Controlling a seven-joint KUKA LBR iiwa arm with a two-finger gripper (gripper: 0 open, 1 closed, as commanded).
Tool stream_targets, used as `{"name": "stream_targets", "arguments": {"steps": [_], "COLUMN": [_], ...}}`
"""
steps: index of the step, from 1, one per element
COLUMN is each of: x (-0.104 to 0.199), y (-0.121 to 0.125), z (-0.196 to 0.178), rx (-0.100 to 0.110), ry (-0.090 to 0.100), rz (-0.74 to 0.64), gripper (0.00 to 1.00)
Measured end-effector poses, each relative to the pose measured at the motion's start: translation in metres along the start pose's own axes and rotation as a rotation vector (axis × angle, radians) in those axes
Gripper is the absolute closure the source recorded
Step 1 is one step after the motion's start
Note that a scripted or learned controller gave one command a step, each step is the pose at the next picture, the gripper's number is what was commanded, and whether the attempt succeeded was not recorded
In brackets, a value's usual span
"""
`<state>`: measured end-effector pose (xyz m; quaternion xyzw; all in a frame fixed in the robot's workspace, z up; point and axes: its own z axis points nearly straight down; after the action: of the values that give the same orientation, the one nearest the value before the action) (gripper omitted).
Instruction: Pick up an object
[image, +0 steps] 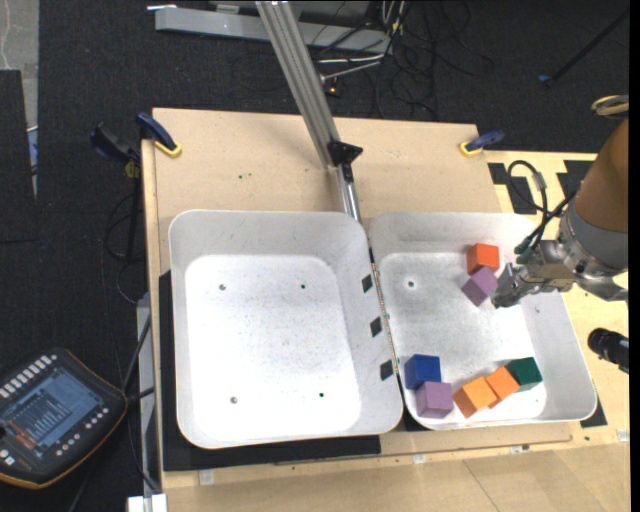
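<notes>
Gripper (505, 292) in the right bin (570, 345) — whether its fingers are apart or together cannot be told. A purple cube (480, 286) lies just left, beside an orange cube (483, 257). Along the near wall — five more cubes: one blue (423, 368), one purple (434, 398), two orange (478, 395), one green (524, 373).

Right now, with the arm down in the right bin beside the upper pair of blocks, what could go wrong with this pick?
1. The claw sits right beside the small purple cube, which touches the small orange cube; closing or shifting could nudge both away instead of gripping one.
2. This pair lies apart from the cluster near the right white plastic bin's front edge, so a miss here leaves nothing else close by to catch.
</notes>
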<state>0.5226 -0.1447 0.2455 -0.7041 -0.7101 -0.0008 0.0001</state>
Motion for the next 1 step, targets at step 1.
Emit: {"name": "stream_targets", "arguments": {"steps": [1], "x": [0.0419], "y": [0.0303], "z": [0.0004], "rx": [-0.002], "ry": [-0.001], "rz": [0.000], "gripper": [1.00]}}
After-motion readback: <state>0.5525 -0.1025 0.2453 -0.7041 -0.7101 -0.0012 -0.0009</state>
